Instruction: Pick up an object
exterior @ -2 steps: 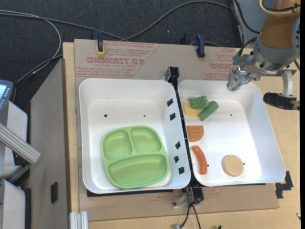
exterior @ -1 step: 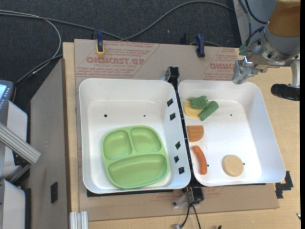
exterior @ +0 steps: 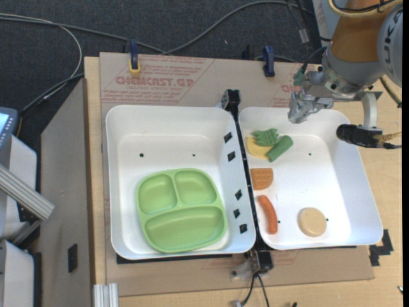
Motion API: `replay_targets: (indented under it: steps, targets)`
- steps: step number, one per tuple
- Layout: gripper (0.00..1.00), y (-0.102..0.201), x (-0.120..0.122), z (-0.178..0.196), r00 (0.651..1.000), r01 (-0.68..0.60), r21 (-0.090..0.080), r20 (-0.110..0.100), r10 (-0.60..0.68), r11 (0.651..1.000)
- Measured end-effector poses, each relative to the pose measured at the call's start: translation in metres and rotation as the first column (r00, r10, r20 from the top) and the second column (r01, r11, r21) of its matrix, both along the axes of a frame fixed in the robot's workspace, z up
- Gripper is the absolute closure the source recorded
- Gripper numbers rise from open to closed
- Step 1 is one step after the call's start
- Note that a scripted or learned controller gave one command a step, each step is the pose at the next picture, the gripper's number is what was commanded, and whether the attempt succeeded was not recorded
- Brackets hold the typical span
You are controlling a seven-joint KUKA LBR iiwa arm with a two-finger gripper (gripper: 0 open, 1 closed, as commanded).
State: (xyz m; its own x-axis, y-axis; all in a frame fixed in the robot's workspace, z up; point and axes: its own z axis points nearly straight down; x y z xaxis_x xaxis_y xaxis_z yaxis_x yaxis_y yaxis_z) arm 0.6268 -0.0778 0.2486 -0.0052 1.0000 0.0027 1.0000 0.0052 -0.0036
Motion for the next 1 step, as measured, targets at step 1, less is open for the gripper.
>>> replay_targets:
  steps: [1]
  targets:
    - [1.00,0.0555,-0.0117,0.0064,1.000,-0.001,0.001,0.001,0.001,1.000]
